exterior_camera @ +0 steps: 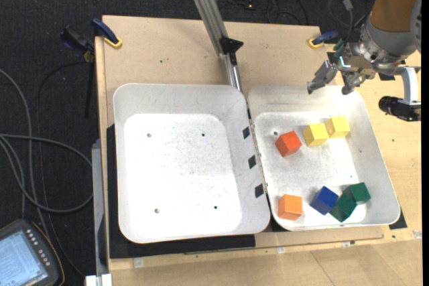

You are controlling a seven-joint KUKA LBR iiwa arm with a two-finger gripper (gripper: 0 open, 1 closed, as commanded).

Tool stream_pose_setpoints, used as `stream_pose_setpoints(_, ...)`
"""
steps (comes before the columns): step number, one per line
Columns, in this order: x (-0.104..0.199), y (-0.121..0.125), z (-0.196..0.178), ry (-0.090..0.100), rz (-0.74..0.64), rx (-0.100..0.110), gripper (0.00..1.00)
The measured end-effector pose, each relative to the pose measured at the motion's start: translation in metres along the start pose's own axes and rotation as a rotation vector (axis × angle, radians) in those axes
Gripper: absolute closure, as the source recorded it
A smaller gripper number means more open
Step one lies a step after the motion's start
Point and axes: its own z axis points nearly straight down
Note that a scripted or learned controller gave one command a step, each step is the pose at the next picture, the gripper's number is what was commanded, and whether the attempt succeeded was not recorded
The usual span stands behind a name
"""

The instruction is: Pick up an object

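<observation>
The worktop (174,43) is carrying two white bins, and the right bin (375,164) is holding the blocks: an orange-red block (288,143), two yellow blocks (316,134), an orange one (290,205), a blue one (326,199) and two green ones (353,199). The tool (334,82) is hovering over that bin's far rim, fingers spread wide and gripping nothing, so I judge it is only approaching; next it needs to be travelling over one block and descending.
</observation>
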Motion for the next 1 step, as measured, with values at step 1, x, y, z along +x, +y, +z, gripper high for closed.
stream_pose_setpoints(1,0.0002,0.0004,-0.0025,-0.001,-0.001,-0.003,0.00)
